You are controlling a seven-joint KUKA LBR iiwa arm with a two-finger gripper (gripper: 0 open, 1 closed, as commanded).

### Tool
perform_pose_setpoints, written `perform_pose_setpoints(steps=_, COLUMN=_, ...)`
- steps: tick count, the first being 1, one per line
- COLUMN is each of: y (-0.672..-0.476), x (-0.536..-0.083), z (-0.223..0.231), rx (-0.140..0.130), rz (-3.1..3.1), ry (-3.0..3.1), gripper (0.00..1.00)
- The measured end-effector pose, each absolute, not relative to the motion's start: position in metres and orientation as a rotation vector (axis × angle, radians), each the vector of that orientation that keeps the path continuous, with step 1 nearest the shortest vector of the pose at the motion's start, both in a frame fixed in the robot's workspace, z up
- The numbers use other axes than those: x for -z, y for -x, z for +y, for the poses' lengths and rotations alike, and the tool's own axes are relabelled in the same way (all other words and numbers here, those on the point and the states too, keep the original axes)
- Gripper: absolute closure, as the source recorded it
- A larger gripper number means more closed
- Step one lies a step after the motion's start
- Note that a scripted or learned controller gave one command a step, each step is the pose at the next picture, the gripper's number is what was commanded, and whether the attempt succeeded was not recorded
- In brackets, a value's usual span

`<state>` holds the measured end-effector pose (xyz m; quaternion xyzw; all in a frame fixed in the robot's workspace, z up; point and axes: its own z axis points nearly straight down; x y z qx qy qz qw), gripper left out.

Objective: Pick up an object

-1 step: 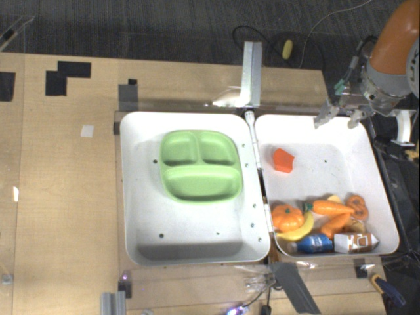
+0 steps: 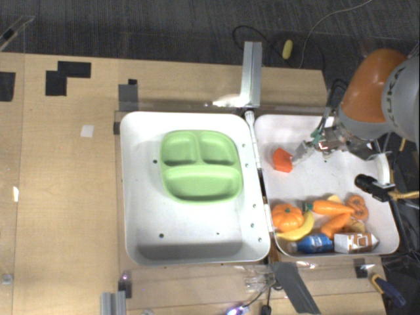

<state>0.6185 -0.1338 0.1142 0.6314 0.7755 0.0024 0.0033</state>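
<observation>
One small red-orange wedge-shaped toy (image 2: 282,160) sits alone, just left of two-finger gripper (image 2: 310,148), on floor of right shallow white bin (image 2: 341,126). Nothing between fingers; spread not readable. Advice: centre over wedge, descend straight, pinch across narrow sides. Avoid crowded toy pile (image 2: 325,223) nearer camera.

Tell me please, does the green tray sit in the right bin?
No, the green tray lies in the left bin.

Claw (image 2: 314,143) beside red block (image 2: 282,161)
</observation>
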Motion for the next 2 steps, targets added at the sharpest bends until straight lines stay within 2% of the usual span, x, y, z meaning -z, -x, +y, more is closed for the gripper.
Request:
perform_pose_setpoints(steps=1, y=-0.632, x=-0.100, z=-0.113, rx=-0.022, rz=2.439, ry=-1.938, gripper=0.00)
perform_pose_setpoints(steps=2, y=-0.660, x=-0.101, z=-0.091, rx=-0.022, rz=2.458, ry=-1.910, gripper=0.00)
